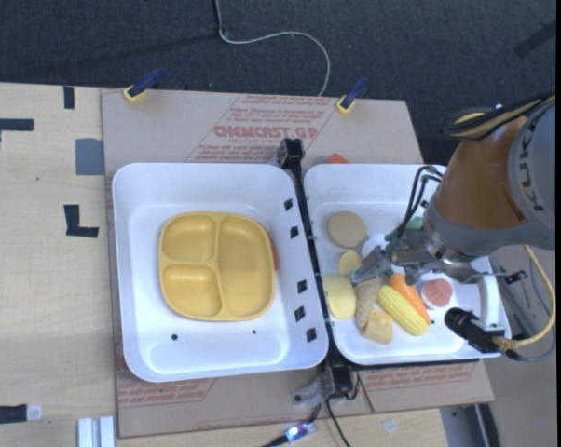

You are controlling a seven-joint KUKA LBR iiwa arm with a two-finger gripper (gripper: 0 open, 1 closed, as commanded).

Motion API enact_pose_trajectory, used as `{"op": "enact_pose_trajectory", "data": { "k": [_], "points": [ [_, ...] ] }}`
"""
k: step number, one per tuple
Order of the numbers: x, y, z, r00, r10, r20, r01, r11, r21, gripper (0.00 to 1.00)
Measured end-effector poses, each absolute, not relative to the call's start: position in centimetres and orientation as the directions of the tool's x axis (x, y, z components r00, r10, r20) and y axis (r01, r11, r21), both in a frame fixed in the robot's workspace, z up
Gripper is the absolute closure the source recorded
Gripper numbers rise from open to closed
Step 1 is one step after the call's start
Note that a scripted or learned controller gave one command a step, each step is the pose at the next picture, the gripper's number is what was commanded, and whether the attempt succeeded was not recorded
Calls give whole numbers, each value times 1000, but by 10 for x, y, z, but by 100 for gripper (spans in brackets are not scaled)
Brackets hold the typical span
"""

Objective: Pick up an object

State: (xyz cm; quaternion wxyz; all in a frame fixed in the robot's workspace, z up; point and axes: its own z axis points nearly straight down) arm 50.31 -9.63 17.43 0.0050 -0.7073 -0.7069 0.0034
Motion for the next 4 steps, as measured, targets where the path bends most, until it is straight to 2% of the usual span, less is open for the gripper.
{"op": "enact_pose_trajectory", "data": {
  "k": [1, 2, 3, 4],
  "points": [
    [482, -26, 184, -7, 1000, 3, 1000, 7, -5, 0],
    [483, -30, 193, -2, 1000, 1, 1000, 2, -6, 100],
    [548, -6, 285, -7, 1000, 0, 1000, 7, 12, 100],
    [540, 53, 261, -7, 1000, 1, 1000, 7, -5, 100]
  ]
}}
